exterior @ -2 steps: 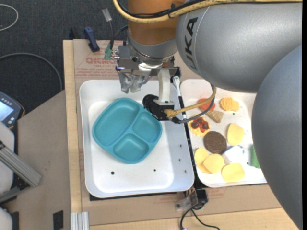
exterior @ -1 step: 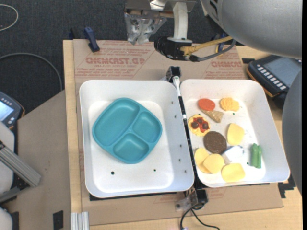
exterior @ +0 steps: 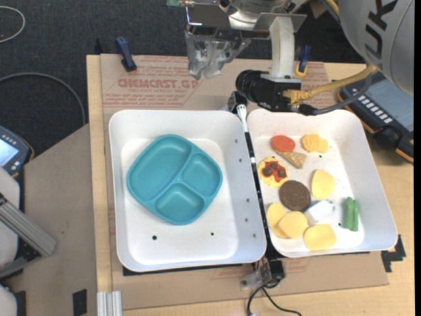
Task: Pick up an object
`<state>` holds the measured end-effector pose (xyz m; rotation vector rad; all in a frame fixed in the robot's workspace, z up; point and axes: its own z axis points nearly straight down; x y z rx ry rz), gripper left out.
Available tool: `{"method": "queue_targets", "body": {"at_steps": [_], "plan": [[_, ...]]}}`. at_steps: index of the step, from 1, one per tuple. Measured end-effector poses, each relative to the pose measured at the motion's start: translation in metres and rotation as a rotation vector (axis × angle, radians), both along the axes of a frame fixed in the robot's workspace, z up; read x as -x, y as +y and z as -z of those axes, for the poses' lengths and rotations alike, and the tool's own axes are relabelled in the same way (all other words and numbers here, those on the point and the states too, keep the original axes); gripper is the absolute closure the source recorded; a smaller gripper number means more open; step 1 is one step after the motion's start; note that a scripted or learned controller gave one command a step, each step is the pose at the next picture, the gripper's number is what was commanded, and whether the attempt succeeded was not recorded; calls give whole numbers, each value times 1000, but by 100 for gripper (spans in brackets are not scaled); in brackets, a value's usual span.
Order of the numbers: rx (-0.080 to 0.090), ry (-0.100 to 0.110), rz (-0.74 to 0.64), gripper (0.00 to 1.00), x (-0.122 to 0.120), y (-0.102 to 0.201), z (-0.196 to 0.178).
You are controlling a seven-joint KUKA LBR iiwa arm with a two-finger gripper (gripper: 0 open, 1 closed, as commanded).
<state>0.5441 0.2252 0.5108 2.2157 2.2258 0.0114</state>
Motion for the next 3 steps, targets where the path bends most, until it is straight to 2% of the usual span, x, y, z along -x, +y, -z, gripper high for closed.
{"method": "queue_targets", "body": {"at_steps": [1,2,3], "plan": [[12,23,6,100,-7,-1,173],[7,15,6,100,11,-1,226],[1,-7,6,100,-54,-1,140]]}}
